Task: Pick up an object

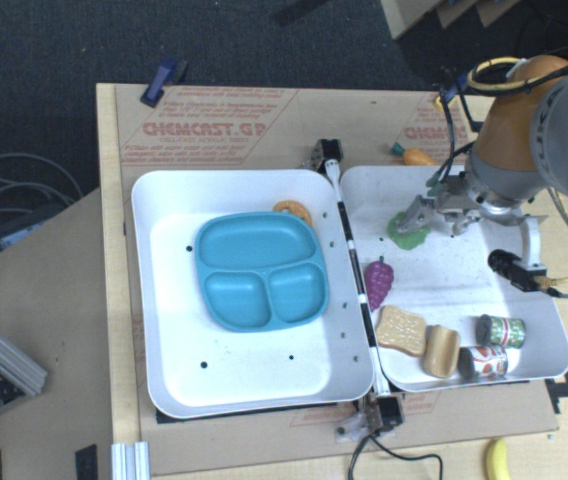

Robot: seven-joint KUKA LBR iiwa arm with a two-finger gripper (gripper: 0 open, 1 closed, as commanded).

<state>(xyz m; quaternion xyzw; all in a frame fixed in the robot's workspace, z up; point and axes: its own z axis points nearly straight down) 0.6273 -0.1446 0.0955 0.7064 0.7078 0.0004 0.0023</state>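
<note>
Left bin [164, 268]: blue 3-section tray [262, 268], smooth plastic; orange ring [292, 210] at tray's far edge. Right bin [554, 353], right of tray: gripper [426, 213] over green lump [405, 230], jaw state can't tell; purple grapes [378, 280], toast [401, 330], bread roll [442, 351], 2 cans [494, 345].

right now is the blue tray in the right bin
No, the blue tray lies in the left bin.

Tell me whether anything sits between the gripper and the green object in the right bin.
Nothing visible does. The gripper is right at the green object, near the right bin's far side. The purple grapes and the bread lie nearer the camera, off that path.
</note>
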